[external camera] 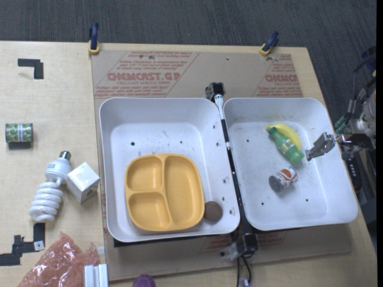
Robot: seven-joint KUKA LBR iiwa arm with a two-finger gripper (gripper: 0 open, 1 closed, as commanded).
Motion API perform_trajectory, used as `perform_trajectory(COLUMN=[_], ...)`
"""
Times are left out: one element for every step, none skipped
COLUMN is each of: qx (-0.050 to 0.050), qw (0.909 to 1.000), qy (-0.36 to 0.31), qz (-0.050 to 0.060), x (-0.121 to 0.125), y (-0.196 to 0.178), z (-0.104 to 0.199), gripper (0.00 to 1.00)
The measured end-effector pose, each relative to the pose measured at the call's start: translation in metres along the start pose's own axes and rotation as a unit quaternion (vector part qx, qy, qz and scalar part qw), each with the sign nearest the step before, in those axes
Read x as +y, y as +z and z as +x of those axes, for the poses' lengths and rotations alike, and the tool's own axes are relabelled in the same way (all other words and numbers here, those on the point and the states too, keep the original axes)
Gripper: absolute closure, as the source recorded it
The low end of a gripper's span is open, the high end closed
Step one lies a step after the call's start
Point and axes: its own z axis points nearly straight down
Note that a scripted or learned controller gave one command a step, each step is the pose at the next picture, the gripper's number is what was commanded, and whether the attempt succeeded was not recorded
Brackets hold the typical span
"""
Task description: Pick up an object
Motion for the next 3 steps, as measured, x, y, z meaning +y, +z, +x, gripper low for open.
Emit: perform_trajectory(qx=[0.000,0.000,0.000], qw=[1.0000,1.0000,1.0000], qy=[0.001,0.000,0.000], qz=[-0.001,-0.001,-0.001], x=[-0.018,-0.021,0.038], y=[0.170,0.175,0.175], z=[-0.026,0.031,0.075], gripper=[0.00,0.00,0.00])
